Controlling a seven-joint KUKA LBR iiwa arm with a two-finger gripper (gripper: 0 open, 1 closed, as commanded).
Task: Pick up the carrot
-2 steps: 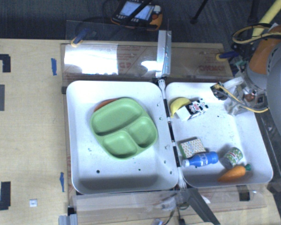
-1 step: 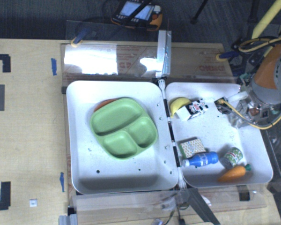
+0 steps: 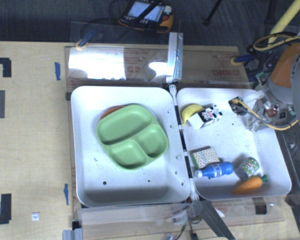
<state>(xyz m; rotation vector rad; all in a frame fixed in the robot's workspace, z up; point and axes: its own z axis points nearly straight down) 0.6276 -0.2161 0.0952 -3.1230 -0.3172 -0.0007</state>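
1. Orange carrot point(image 3: 249, 185) lies on its side in the near right corner of the right bin point(image 3: 270, 149), thick end to the left, green-tipped end to the right.
2. Just behind the carrot sit a small round can point(image 3: 248, 167) and a blue bottle point(image 3: 215, 171) lying flat; the can is nearly touching the carrot.
3. A patterned sponge point(image 3: 206, 157) lies left of the bottle. A banana point(image 3: 191, 112) and a small black and white toy point(image 3: 209, 115) sit at the far left of this bin.
4. My arm point(image 3: 285, 79) comes in at the bin's far right corner, well apart from the carrot. My jaws are hidden in the cables there, so I cannot tell whether they are open or closed.
5. I judge the carrot light, stiff and smooth, likely a plastic toy that may roll or slip.
6. I would grip it across the thick middle, jaws closing front to back.
7. Room is tight: the near wall and right wall crowd the carrot, and the can blocks the back.
8. The left bin point(image 3: 85, 134) holds a green divided plate point(image 3: 132, 135). Both bins rest on the bench point(image 3: 30, 134).
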